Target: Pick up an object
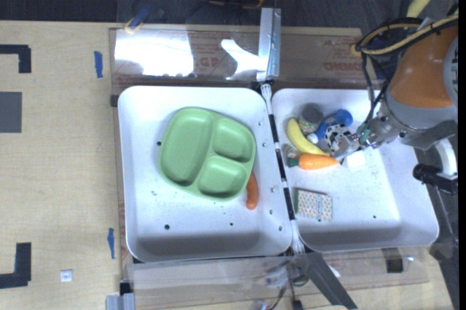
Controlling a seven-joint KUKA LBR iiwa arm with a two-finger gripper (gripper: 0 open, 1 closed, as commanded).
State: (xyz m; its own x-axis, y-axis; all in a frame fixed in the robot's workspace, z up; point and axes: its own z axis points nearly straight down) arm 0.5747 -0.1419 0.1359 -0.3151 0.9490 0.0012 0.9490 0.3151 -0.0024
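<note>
Candidate objects are clustered in the right bin point(378, 221), far-left part. Using the banana point(303, 139) as the landmark: it's yellow, lying diagonally, close to the divider between the bins. Orange carrot-like piece point(318, 163) sits just on the near side of the banana, touching or nearly touching its lower end. Grey round object point(312, 113) just beyond the banana's upper end. Blue object point(338, 118) to the banana's right, next to a black-and-white speckled item point(333, 132). Small white block point(355, 161) right of the carrot piece. Patterned flat packet point(314, 204) lies well toward the near side from the banana, alone on the bin floor.

Gripper point(348, 143) is down low just right of the banana, right against the speckled item and the carrot tip. Can't tell whether it's open or closed; nothing visibly gripped.

Left bin point(138, 156), across the divider from the banana: green sectioned tray point(206, 152), with a second orange piece point(252, 192) at its near-right edge.
</note>
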